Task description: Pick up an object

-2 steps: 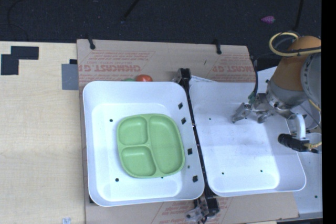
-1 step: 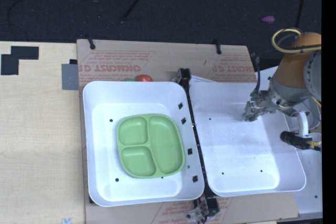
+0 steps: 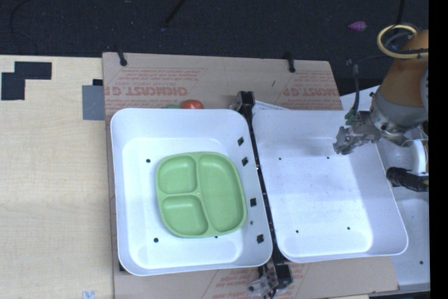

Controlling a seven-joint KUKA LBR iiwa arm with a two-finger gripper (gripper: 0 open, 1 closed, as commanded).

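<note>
The green plate [image 3: 200, 194] lies in the left bin [image 3: 133, 150], well apart from the gripper [image 3: 347, 140] over the right bin's [image 3: 378, 234] upper right edge, holding nothing.

arm [image 3: 406, 80] – cut off at right edge | red object [image 3: 191, 105] – half-hidden behind left bin's rim [image 3: 175, 110]

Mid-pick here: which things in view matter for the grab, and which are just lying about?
For the job:
green divided plate in the left bin
gripper over the right bin's far edge

Lying about:
red object behind the left bin
cardboard sheet under both bins
</note>
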